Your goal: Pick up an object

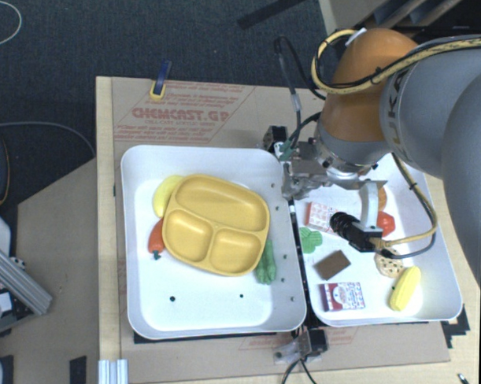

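Observation:
My gripper [294, 184] hangs low over the wall between the two bins, near their far end, under the grey wrist with the orange band. Just right of it in the right bin [441, 304] lie a red-and-white packet [319, 217] and a small green piece [310, 239]. Further forward sit a brown block [331, 265] and a red-and-white box [342, 295]. A yellow lemon-shaped piece [405, 287], a speckled cookie [388, 266] and a red piece [387, 223] lie toward the right side. Nothing shows between the gripper's tips.
The left bin [142, 302] holds a yellow divided tray [215, 223], with a yellow piece [165, 194] behind it, a red-orange piece [156, 239] at its left and a green leafy piece [266, 265] at its right. Cardboard [188, 107] lies beyond the bins.

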`<state>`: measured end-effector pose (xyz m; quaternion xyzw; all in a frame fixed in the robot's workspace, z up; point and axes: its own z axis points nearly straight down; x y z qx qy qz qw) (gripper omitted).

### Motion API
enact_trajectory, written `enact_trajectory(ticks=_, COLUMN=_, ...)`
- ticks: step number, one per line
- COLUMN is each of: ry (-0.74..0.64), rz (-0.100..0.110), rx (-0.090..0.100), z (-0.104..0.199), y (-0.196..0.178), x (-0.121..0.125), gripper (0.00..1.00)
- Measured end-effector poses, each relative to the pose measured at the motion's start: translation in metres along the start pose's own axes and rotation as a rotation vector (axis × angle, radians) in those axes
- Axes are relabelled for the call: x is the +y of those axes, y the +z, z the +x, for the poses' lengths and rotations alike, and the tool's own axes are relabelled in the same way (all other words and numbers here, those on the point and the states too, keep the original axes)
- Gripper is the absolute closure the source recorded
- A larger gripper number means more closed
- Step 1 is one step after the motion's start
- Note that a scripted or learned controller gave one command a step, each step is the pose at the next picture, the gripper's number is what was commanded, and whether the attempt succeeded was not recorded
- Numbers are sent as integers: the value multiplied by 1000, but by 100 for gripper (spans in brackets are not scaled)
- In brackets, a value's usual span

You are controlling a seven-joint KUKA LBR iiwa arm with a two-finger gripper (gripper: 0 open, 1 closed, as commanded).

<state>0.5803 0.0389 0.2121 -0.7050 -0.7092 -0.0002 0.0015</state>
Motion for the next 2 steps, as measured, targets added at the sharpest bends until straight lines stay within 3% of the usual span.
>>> enact_trajectory(ticks=1, ry=0, rz=-5, rx=0, z=48, y=-21, x=-2, gripper=100)
enact_trajectory(ticks=2, ry=5, rz=-3, rx=-2, z=48, y=-20, x=-2, gripper=100)
